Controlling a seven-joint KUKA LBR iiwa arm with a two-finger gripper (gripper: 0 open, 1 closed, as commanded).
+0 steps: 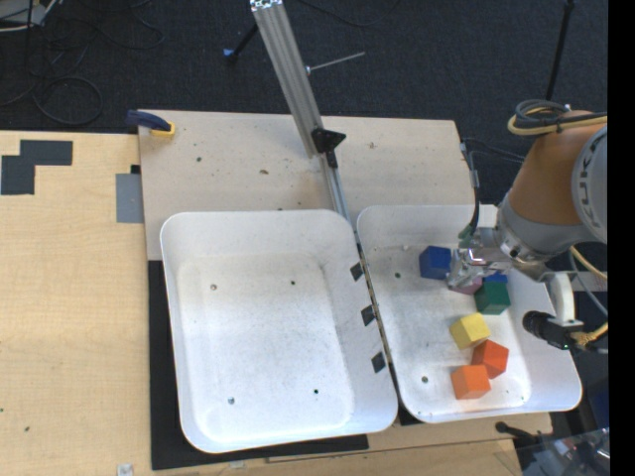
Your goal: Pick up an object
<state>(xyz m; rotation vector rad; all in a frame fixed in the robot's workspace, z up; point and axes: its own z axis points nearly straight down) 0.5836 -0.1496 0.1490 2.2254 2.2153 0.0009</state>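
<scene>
An orange cube (470, 381) lies nearest in the right bin (417, 405). The claw (468, 276) reaches down between blue cube (435, 262) and green cube (492, 296); grip unclear. Next: close squarely on one.

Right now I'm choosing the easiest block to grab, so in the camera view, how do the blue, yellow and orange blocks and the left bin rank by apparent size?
1. left bin, by far the largest.
2. blue block, yellow block and orange block: they look alike, so I won't rank them.
</scene>
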